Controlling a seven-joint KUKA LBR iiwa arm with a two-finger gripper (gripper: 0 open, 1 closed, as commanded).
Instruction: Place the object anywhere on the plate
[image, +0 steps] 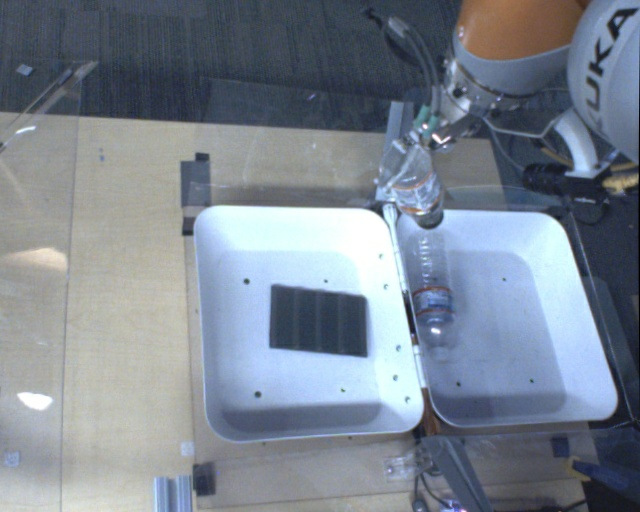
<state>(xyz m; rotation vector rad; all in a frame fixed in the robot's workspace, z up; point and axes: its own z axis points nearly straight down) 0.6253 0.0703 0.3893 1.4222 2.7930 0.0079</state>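
Bottle (431, 290) lies in right bin (530, 300), clear plastic, label unreadable.
You see "UKA" on the arm (600, 50); ridged dark plate (319, 320) in left bin (230, 260); gripper (415, 190) grip undeterminable.

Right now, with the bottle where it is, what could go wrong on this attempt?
1. The clear bottle lies in the right bin, tight along its left wall; a finger may hit that wall rather than flank the bottle.
2. The gripper sits above the bins' far edge, off the bottle's middle; closing near one end could let it swing or slip.
3. The dark plate is in the left bin; a low carry could clip the rims between.
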